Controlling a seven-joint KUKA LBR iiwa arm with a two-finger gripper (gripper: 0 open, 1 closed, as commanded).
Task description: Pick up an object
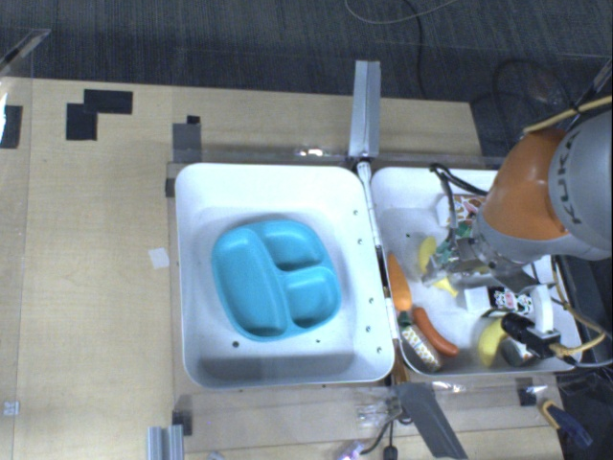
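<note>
From where I stand, the arm (565,190) comes in from the right and bends down over the right bin (407,199). Its orange band (522,195) sits above the bin's far half. The gripper (448,268) is low inside this bin, near the middle. The wrist hides it from above, so I cannot tell whether it is clenched or released, and I see nothing held in it.

The things to pick all lie in the right bin. A small yellow piece (427,253) lies just beside the gripper, on the side toward the other bin. An orange carrot (398,281) lies lengthwise against the wall that the two bins share. Nearer the front edge, a red sausage (436,333) lies at a slant. A brown, ribbed thing (419,349) is right beside it in the front corner; what it is I cannot make out. A second yellow thing (490,340) sits toward the front right, apart from the gripper.

The left bin (192,257) holds a blue divided plate (278,276), lying flat near its middle, well apart from the arm. Both bins sit side by side on the pale wooden desk (86,286).
</note>
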